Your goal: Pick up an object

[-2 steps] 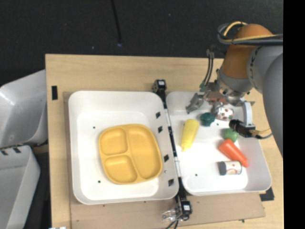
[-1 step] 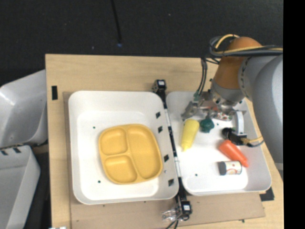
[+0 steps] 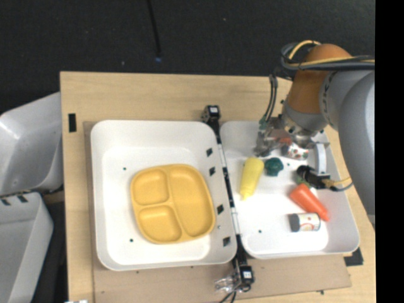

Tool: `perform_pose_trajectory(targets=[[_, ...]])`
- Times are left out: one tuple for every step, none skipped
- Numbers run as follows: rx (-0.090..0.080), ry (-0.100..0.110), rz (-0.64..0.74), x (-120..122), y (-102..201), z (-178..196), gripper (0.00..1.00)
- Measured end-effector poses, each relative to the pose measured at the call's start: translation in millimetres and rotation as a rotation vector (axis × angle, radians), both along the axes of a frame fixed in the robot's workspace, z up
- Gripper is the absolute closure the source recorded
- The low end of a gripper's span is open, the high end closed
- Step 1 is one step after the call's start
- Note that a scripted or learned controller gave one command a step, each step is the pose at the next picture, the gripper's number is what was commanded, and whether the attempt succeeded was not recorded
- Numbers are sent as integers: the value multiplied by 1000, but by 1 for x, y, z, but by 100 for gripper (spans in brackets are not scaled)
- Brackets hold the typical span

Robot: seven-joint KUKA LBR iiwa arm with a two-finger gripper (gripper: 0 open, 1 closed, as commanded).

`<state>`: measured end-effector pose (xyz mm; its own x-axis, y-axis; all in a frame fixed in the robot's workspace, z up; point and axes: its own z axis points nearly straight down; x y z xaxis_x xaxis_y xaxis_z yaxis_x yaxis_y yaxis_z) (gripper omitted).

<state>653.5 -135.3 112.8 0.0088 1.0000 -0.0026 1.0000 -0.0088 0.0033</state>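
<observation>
The right bin [image 3: 278,235] holds a yellow banana-like piece [image 3: 250,176], a small dark green round piece [image 3: 273,166], an orange carrot-like piece [image 3: 308,200] and a small white cylinder with a dark end [image 3: 303,222]. My gripper [image 3: 273,145] hangs low over the bin's back part, just above the green piece and right of the yellow one's top. The wrist hides its fingertips.
The left bin [image 3: 113,245] holds a yellow divided plate [image 3: 172,202]. A hinge strip with black clips [image 3: 222,169] separates the bins. Cables loop beside the wrist [image 3: 319,169]. Bare white floor lies at the right bin's front left.
</observation>
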Motion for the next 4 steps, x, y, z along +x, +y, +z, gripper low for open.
perform_pose_trajectory(targets=[[2, -1, 7, -6, -6, 48, 100], [2, -3, 11, -7, -3, 93, 100], [1, -4, 11, -6, -4, 148, 100], [2, 3, 13, -3, 50, 139, 100]])
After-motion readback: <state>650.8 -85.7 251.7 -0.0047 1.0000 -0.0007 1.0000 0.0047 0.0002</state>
